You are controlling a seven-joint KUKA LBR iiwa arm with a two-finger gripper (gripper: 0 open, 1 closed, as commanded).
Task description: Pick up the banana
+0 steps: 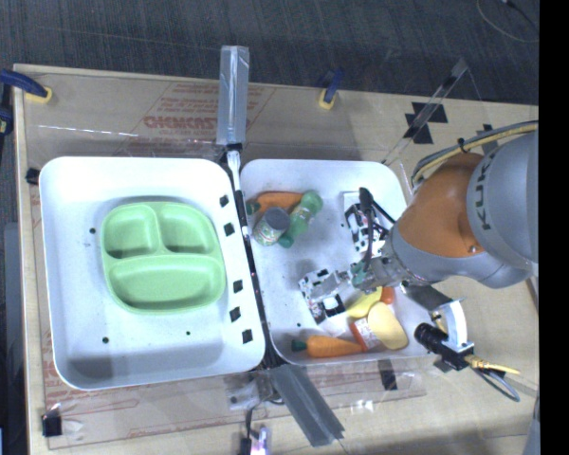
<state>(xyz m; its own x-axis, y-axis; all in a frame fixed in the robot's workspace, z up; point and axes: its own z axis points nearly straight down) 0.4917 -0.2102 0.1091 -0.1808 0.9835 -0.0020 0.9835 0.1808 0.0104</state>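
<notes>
Banana in the right bin, toward its near right corner, wedged among a carrot and a pale yellow item; arm reaching in from the right, and I hang just left of the fruit; whether I am clenched or released cannot be told from this slant. Likely fault: closing on a neighbour or glancing off the banana's curved skin; cause, tight clutter and an off-centre approach.
</notes>
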